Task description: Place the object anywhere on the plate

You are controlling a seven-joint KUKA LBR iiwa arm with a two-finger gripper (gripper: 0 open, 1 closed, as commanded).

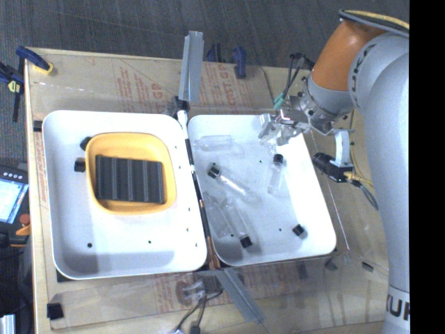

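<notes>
Clear plastic vials [271,176] lie scattered in the right bin [316,214], well apart from the yellow plate [128,143] in the left bin [62,249]. The gripper [278,127] hangs over the far edge; its jaw state I cannot tell. Transparent, rollable vials could slip the grasp.

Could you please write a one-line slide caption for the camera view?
Grey arm's hand hovers over the right white bin of clear plastic vials; yellow rectangular plate sits in the left bin.

White letters "KU" low on the grey arm [398,310]; faint unreadable red print on the bench [125,82].
</notes>
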